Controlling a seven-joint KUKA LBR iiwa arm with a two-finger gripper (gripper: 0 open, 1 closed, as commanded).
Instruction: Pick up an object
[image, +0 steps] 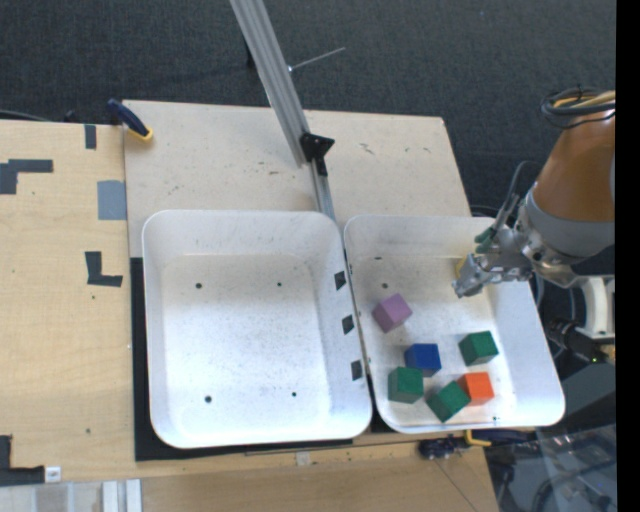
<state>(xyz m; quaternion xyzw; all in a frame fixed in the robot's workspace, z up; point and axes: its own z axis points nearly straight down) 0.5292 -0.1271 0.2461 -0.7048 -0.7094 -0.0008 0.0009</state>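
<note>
The right bin (420, 235) holds several small blocks. A purple block (392, 311) lies near its middle. Below it sit a blue block (424, 357), a green block (478, 347), a second green block (406, 384), a third green block (448, 400) and an orange block (478, 386). My gripper (470, 278) hangs over the right side of this bin, up and to the right of the purple block. Nothing shows between its fingers.
The left bin (160, 240) stands beside the right one, with a shared raised rim between them. A grey metal bar (280, 85) slants down from the top toward the bins. A blue and yellow tool (130, 118) lies on the bench at the upper left.
</note>
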